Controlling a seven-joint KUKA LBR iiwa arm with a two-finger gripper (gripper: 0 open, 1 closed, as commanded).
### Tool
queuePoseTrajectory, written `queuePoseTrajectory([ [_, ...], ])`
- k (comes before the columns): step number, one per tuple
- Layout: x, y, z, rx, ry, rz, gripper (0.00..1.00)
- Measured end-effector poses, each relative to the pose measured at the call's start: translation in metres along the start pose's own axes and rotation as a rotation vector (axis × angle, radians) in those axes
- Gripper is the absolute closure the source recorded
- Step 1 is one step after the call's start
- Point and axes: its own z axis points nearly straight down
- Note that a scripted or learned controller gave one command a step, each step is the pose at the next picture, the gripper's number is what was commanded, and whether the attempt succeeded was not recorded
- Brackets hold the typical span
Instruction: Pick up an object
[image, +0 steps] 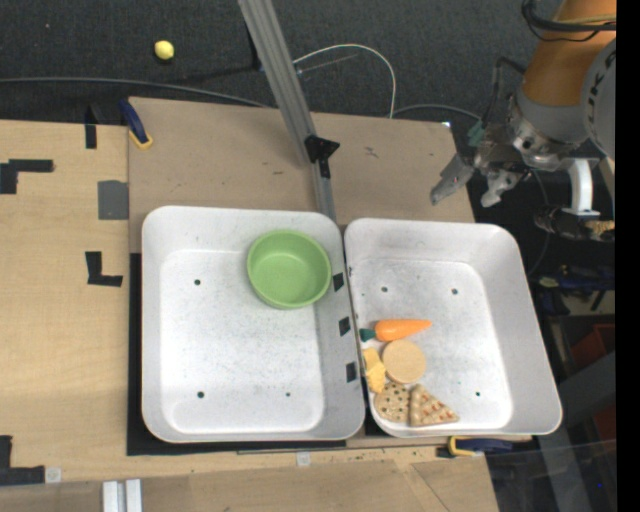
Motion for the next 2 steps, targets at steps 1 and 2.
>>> queuePoseTrajectory([
  [1, 0.0, 0.0, 0.0, 0.0, -0.001, 0.0, 0.0],
  [2, -0.004, 0.001, 0.045, 0.004, 0.0, 0.001, 0.0],
])
